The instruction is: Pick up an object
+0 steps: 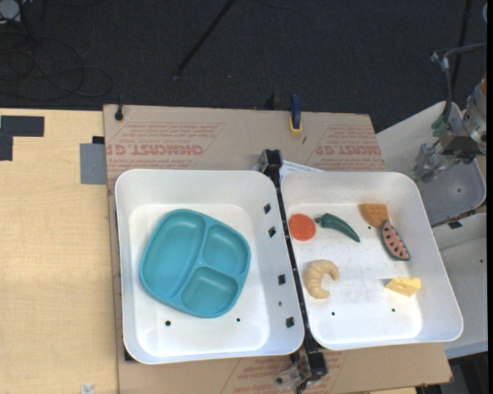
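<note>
Nothing is picked yet. The pincer (456,142), state untellable, sits beyond the right bin (431,318); next, descend over the croissant (320,277) near the divider.

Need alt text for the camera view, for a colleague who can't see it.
Two white bins side by side: the right bin holds a croissant, tomato slice, green pepper, watermelon slice and cheese wedge; the left bin holds a teal divided plate.
</note>
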Tool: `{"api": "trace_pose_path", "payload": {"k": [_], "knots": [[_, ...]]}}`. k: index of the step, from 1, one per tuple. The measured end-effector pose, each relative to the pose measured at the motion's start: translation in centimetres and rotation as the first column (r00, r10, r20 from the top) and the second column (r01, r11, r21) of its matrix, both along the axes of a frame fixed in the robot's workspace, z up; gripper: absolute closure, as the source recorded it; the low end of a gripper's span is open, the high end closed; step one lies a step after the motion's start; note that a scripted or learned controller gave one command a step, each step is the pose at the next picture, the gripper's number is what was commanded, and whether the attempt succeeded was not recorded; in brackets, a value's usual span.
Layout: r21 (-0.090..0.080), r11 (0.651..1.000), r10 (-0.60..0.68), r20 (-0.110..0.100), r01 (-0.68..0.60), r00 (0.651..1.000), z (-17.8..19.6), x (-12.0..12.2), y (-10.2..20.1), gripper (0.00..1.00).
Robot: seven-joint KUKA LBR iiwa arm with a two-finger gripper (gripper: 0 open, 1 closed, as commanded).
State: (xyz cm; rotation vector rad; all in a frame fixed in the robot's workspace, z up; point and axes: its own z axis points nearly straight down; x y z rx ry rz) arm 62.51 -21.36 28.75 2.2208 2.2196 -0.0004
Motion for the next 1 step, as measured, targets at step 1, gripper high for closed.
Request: {"api": "trace_pose_path", "payload": {"k": [1], "knots": [[0.009,1.0,-0.002,-0.02,0.002,1.0,-13.66,-5.13,4.12,1.0]]}}
